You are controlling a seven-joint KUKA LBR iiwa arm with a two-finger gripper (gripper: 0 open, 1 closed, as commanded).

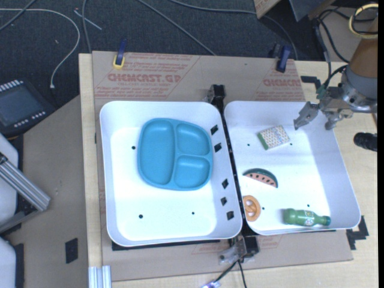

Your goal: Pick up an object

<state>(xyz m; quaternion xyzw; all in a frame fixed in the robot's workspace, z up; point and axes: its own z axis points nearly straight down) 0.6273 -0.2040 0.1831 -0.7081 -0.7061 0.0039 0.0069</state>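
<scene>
The checkered pad (274, 137) lies flat in the right bin (336, 179) toward its twelve o'clock side. The end effector (317, 118) hovers just beside the pad at its two o'clock, fingers spread, gripping nothing. At the pad's six o'clock rests a watermelon slice (261, 177); farther down sit a pretzel (251, 207) and a green bottle (305, 218) on its side. The left bin (114, 161) holds a blue divided plate (174, 153). Both bins sit on the surface (180, 77).

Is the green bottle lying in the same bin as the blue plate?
No. The green bottle lies in the right bin, while the blue plate sits in the left bin.
</scene>
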